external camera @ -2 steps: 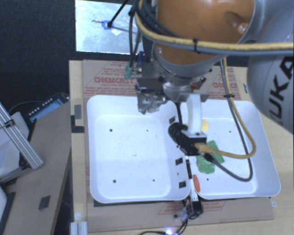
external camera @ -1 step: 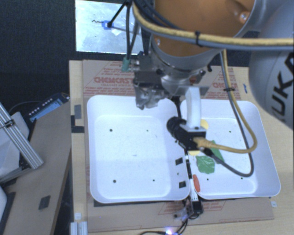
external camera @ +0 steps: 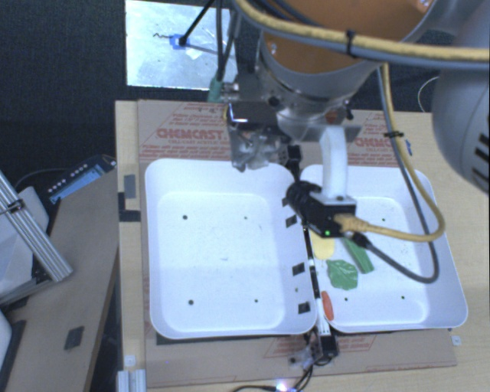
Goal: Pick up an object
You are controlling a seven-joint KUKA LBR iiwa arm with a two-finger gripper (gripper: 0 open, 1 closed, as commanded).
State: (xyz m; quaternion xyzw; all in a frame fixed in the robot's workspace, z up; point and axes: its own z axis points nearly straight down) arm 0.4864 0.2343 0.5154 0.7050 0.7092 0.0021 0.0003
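Observation:
My gripper [external camera: 255, 155] hangs over the far rim of the left bin [external camera: 214, 260], near the divide between the two bins. Nothing shows beneath it. The loose objects all lie in the right bin [external camera: 398, 291], along its left side: a pale yellow piece [external camera: 324, 248], a dark green stick [external camera: 359, 256], a light green flat piece [external camera: 342, 274] and a small orange piece [external camera: 328, 305] close to the near corner. The gripper is well back and to the left of them.
The grey arm with its orange band [external camera: 344, 23] fills the top of the view above the bins. A yellow cable [external camera: 406, 230] loops over the right bin. Cardboard [external camera: 184, 126] underlies both bins. Metal framing [external camera: 31, 237] stands at the left.

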